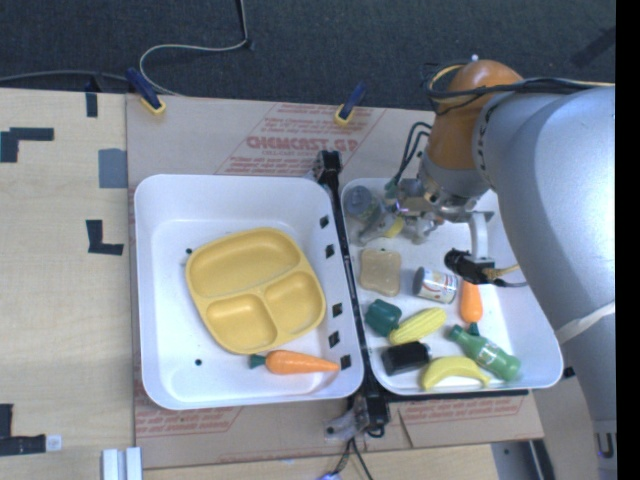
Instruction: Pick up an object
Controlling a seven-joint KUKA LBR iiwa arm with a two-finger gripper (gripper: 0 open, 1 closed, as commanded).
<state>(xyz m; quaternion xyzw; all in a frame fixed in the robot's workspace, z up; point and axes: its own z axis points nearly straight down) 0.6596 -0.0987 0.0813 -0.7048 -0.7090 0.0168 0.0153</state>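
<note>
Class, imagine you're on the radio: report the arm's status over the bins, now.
Gripper low in right bin's far corner, nothing seen held. Tan block, can, corn lie just nearer. Left bin: yellow tray, carrot.

Bench (60, 298), light wood with dark tape marks, largely covered by a printed cardboard sheet (290, 143) held at its far edge by two clamps (350, 105). On the sheet, side by side and touching: left white bin (160, 298) and right white bin (535, 343).
</note>
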